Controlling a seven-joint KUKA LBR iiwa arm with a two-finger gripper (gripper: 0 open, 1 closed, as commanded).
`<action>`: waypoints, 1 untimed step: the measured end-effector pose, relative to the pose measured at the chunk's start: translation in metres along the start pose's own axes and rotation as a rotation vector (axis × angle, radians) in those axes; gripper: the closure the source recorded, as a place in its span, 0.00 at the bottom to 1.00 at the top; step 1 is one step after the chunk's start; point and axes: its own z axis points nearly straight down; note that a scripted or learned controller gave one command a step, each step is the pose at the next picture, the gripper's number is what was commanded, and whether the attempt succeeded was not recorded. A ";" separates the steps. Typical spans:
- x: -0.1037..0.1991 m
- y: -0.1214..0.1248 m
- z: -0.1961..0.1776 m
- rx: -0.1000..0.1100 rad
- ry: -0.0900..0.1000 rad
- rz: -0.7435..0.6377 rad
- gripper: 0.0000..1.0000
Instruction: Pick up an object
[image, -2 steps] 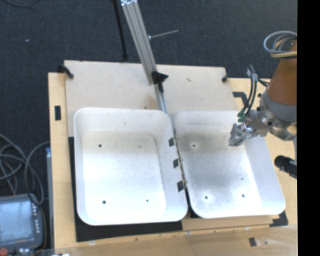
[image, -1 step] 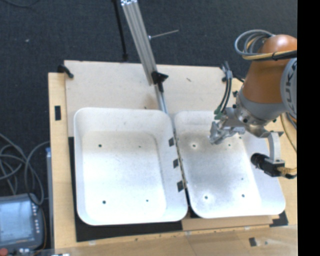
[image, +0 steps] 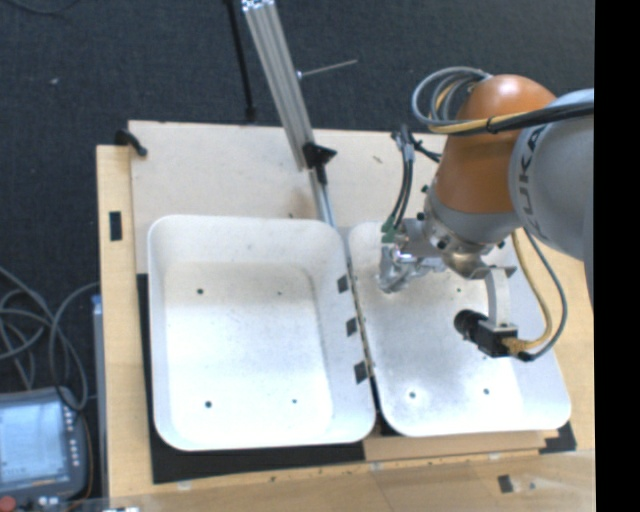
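Note:
My gripper (image: 393, 272) hangs low over the back left corner of the right bin (image: 520, 405), close to the wall it shares with the left bin (image: 170, 300). The grey arm with its orange band (image: 490, 150) reaches in from the right and covers the back of the right bin. The bin floor around the gripper is bare white with a few small dark holes. From this angle the small metal tips are too small to read.
A slanted aluminium pole (image: 285, 95) comes down from the top to the gap between the bins. Black clips (image: 352, 325) line that gap. Cables and a control pendant (image: 35, 445) lie off the bench at the lower left.

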 end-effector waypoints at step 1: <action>0.046 -0.002 -0.004 -0.003 0.002 -0.002 1.00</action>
